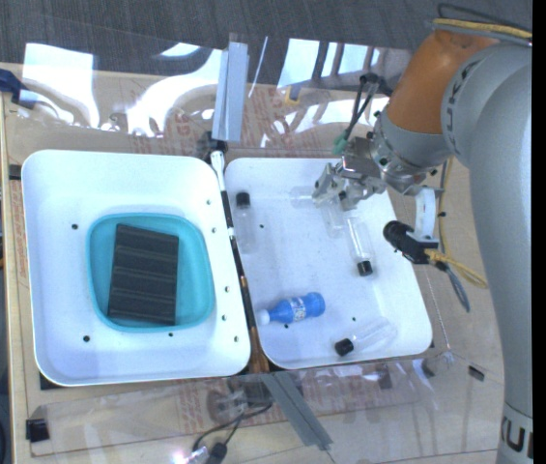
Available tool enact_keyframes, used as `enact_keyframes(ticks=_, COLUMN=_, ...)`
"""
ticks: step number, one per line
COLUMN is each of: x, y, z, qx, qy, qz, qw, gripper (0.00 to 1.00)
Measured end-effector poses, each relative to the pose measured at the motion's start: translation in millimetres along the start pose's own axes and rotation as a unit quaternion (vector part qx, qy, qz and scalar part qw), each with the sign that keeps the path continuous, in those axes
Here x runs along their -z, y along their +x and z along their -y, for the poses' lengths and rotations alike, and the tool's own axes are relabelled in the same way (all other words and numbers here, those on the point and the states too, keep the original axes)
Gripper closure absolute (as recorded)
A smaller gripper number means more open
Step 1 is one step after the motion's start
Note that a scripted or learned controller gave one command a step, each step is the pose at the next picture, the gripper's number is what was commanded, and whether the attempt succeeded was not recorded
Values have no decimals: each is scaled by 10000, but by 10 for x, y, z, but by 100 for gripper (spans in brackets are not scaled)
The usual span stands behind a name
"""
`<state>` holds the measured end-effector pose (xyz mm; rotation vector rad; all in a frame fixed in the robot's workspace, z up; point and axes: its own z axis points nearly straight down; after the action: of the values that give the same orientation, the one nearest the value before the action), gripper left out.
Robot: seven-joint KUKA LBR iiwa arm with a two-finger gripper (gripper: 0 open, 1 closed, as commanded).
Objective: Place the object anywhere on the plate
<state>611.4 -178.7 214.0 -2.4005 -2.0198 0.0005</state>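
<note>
Two shallow white bins sit side by side on the bench, their inner rims touching along the middle. Nearest in the right bin (pixel 408 298), a clear plastic tube with a black cap (pixel 364 340) lies close to the near rim. Just beyond it, toward the left, a small blue bottle with a white cap (pixel 294 308) lies on its side; its label carries print too small to read. Open white floor separates these from a second clear tube with a black end (pixel 359 246) lying mid-bin, directly below the gripper. A third clear tube with a black cap (pixel 243 216) rests against the left wall.

In the left bin (pixel 50 259), a turquoise square plate with rounded corners (pixel 195 278) sits centred, with bare floor on all sides. A dark ribbed rectangular block (pixel 144 274) covers most of its middle.

At the far right, the two-finger gripper (pixel 338 189) hangs over the right bin's far part. Whether its fingers are spread or closed cannot be determined.
</note>
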Motion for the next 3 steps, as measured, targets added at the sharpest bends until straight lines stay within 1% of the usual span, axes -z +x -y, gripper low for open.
enact_keyframes(ticks=1, x=-802, y=484, z=667, qx=797, qy=14, qz=10, qw=9968, gripper=100)
enact_keyframes(ticks=2, x=-231, y=1167, z=731, qx=1247, qy=-2, qz=14, qw=9922, gripper=100)
enact_keyframes(ticks=3, x=-232, y=1160, z=730, qx=1242, qy=-3, qz=17, qw=9923, gripper=0)
